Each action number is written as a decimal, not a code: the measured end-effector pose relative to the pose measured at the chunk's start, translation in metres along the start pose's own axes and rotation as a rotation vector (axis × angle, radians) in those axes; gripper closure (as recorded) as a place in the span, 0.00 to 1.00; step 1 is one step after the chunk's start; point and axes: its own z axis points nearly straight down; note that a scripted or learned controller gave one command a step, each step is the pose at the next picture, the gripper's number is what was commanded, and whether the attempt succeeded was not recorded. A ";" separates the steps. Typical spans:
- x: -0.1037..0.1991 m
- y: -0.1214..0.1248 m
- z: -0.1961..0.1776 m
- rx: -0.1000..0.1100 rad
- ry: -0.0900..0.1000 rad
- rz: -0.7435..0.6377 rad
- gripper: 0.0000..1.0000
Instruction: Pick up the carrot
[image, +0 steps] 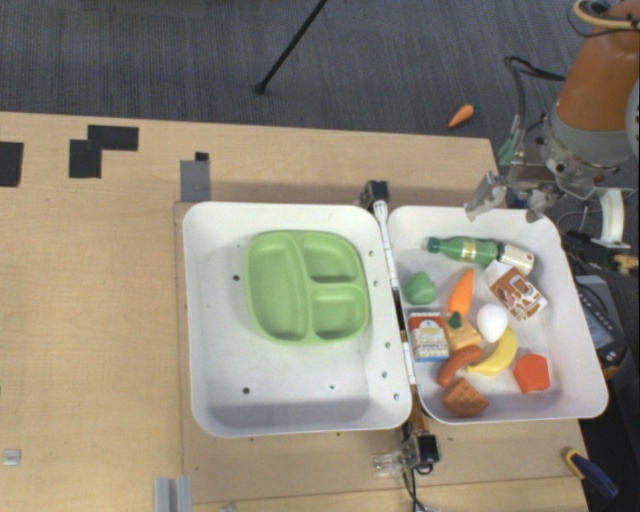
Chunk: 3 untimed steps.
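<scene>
The carrot (459, 296) is orange with a green stem end and lies near the middle of the right bin (575, 330), slanted, between a green pepper piece (420, 288) and a white egg (491, 323). My gripper (510, 197) hangs over the back edge of that bin, up and to the right of the carrot and apart from it. Its two fingers are spread apart with nothing between them.
The right bin also holds a green bottle (464, 249), a small carton (518, 294), a banana (497, 357), an orange block (532, 373), a snack box (429, 337) and a waffle piece (464, 398). A green divided plate (305, 287) rests in the left bin (215, 400). Another small carrot (460, 116) lies on the floor.
</scene>
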 end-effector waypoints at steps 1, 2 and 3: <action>0.015 -0.040 0.124 0.004 0.001 0.107 0.00; 0.005 -0.069 0.178 -0.001 0.002 0.428 0.00; 0.006 -0.067 0.166 -0.007 0.003 0.426 1.00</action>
